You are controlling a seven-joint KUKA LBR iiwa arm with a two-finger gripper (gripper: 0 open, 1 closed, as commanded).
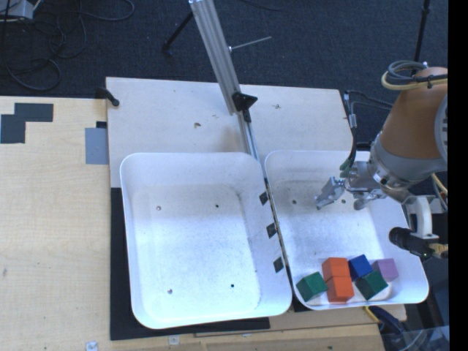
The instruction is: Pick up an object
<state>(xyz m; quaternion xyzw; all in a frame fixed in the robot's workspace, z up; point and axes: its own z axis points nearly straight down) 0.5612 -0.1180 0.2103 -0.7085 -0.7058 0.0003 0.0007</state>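
Several small blocks cluster at the near edge of the right bin (307,174): a green block (311,285), an orange block (337,278), a blue block (359,265), a dark green block (371,284) and a purple block (387,269). My gripper (344,198) hangs over the far-right part of that bin, well away from the blocks toward the back. It is open, its fingers (326,194) spread wide with nothing between them.
The left bin (146,174) lies beside the right one, with a black-clipped divider (270,229) where they meet. A slanted aluminium post (219,53) rises behind the bins. The arm's orange band (409,126) sits at the right.
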